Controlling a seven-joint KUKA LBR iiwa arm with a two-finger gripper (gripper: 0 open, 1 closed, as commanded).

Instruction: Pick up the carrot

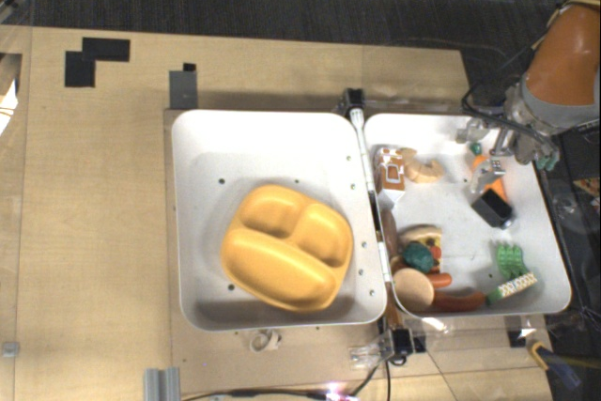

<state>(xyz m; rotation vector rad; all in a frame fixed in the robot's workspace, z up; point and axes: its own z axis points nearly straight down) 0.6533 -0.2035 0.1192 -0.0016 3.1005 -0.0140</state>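
Bread-shaped yellow toy point(286, 246) fills the left bin. Right of it, in the right bin point(549, 239), you find the carrot point(495, 190) beneath the gripper point(490, 166); finger state indeterminate. Judged light, rigid, slippery: grasp mid-body.

Even, bright overhead light; soft, slightly blurry.

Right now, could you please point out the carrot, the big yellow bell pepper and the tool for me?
carrot point(495, 186): camera view, right bin, on its orange body under the tool.
yellow bell pepper point(286, 246): camera view, left bin, middle of its top.
tool point(492, 166): camera view, at its tip above the carrot.
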